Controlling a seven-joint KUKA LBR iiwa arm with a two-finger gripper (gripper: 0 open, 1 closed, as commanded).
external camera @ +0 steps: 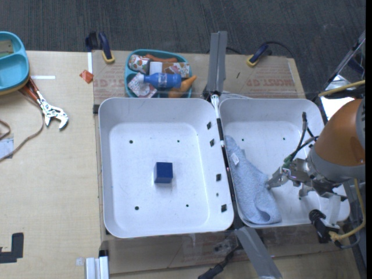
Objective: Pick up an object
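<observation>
- The gripper [290, 178] hangs over the right bin [273, 116], near its right side; its fingers are too small and cluttered with cables to tell whether they are apart or closed, and nothing can be seen between them.
- Its tip points left toward a cloth [250, 185], stopping just beside the cloth's right edge.
- The cloth is pale blue-grey and crumpled, lying along the left wall of the right bin from about mid-height down to the front edge.
- Above the gripper, the arm [343, 144] shows its orange band at the right side of that bin.
- A blue cube [164, 172] sits alone in the left bin [116, 173], a little below and left of its centre, well apart from the gripper.
- Behind the left bin, on the bench [52, 185], stands a small blue basket [158, 74] of mixed items.
- A wrench [51, 113] lies near the bench's left edge, beside a blue tray [11, 63] at the back-left corner.
</observation>
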